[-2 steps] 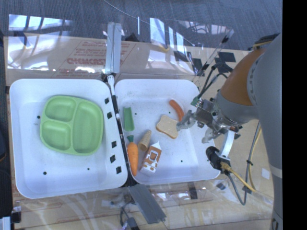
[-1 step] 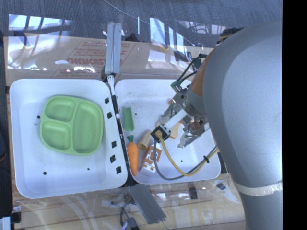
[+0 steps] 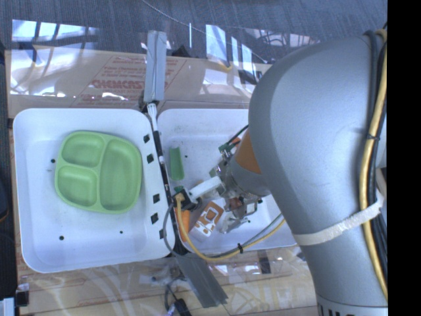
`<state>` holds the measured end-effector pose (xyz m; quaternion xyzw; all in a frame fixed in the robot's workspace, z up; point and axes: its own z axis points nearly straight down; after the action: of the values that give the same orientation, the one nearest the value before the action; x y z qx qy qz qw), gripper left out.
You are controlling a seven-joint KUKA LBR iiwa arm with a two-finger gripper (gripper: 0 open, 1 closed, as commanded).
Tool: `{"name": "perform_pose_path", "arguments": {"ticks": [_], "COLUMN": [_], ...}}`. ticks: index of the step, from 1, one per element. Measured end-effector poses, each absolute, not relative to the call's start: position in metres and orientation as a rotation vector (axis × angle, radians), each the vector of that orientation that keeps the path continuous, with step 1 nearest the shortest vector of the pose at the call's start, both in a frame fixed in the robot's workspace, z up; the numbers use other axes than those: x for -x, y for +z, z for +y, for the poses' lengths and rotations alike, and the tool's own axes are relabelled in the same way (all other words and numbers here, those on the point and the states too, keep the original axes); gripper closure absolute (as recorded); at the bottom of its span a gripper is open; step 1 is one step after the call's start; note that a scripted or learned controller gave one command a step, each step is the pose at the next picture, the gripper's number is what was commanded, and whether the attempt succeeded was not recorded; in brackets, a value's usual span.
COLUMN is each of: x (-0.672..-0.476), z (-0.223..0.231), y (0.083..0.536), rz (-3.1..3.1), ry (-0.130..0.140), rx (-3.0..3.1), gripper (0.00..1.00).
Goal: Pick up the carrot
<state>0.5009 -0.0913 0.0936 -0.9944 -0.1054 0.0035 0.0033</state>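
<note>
Here the carrot (image 3: 183, 219) lies low in the right bin (image 3: 197, 120), tight against the divider between the two bins, a small orange piece partly hidden by a yellow cable (image 3: 197, 247). It looks like a toy: probably light, stiff and smooth, so likely to slip unless pinched across its narrow width near the middle. Being so close to the wall leaves little room on that side. The arm (image 3: 316, 143) reaches in from the right, bulky and bent downward over the right bin, with the end effector (image 3: 223, 209) low, just beside the carrot; whether it is released or clenched cannot be told. A green strip (image 3: 175, 163) lies nearby, and a green divided plate (image 3: 99, 171) sits in the left bin (image 3: 33, 196).
</note>
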Motion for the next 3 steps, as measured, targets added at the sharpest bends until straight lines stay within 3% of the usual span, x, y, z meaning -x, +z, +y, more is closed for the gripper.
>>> {"name": "perform_pose_path", "arguments": {"ticks": [1,2,3], "x": [-0.501,-0.575,-0.506], "z": [-0.090,0.036,0.048], "y": [0.103,0.193,0.218], "rz": [-0.344,-0.544,-0.805], "ry": [0.017,-0.004,0.007], "rx": [3.111,3.091,3.032], "gripper": [1.00,1.00,1.00]}}
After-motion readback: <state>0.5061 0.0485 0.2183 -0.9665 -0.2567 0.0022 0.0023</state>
